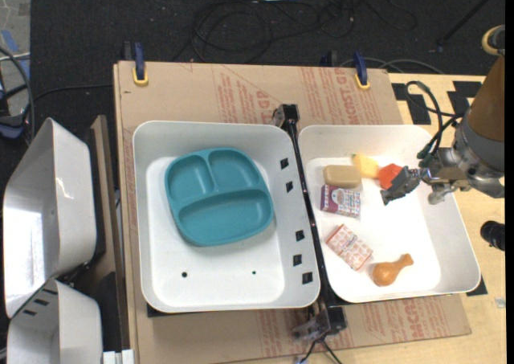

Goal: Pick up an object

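- Nearest the camera, an orange pear-shaped toy [391,271] lies close to the front wall of the right bin [458,274], with a pink patterned packet [348,246] just beside it to the left.
- Further back sit a purple-and-white packet [341,201], a tan block [343,175], a yellow piece [365,164] and a red piece [389,173].
- Reaching in from the right, the gripper [399,186] hangs low at the red piece; whether its fingers are parted or pressed together cannot be told, and nothing is plainly held.
- A clean grab likely means centring on the red piece and dropping straight, so the yellow piece touching it is not dragged along.
- Open floor lies in the bin's right half and middle; the right wall stands close under the arm's wrist.
- Left bin [152,274] carries a teal divided plate [218,196], well apart from the work.
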`<state>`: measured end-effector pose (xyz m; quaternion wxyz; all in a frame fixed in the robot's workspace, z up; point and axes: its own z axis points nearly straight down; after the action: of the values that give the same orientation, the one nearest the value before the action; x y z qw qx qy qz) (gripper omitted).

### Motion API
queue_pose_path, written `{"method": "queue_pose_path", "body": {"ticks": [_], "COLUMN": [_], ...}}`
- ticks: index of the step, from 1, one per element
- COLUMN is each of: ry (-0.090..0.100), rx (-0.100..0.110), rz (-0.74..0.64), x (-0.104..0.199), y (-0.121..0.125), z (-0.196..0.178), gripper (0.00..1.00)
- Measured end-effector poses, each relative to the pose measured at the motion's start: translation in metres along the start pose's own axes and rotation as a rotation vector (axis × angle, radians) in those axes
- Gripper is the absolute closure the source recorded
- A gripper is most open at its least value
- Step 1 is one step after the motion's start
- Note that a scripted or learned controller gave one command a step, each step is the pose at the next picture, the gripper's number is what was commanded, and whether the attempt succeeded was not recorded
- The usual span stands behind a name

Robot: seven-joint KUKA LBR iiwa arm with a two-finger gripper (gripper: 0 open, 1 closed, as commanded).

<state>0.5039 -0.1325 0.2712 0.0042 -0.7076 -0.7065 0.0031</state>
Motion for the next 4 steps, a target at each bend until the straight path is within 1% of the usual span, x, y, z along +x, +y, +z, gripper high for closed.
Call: {"method": "queue_pose_path", "body": {"ticks": [1,2,3,4], "ry": [-0.002,-0.001,-0.001,0.0], "rx": [-0.01,-0.006,-0.006,-0.004], "rz": [-0.003,0.0,0.0,0.002], "x": [0.0,-0.002,-0.004,-0.005], "y": [0.002,0.001,0.005,-0.006], "z": [-0.005,0.038,0.083,0.136], "gripper": [0.0,0.0,0.0,0.0]}}
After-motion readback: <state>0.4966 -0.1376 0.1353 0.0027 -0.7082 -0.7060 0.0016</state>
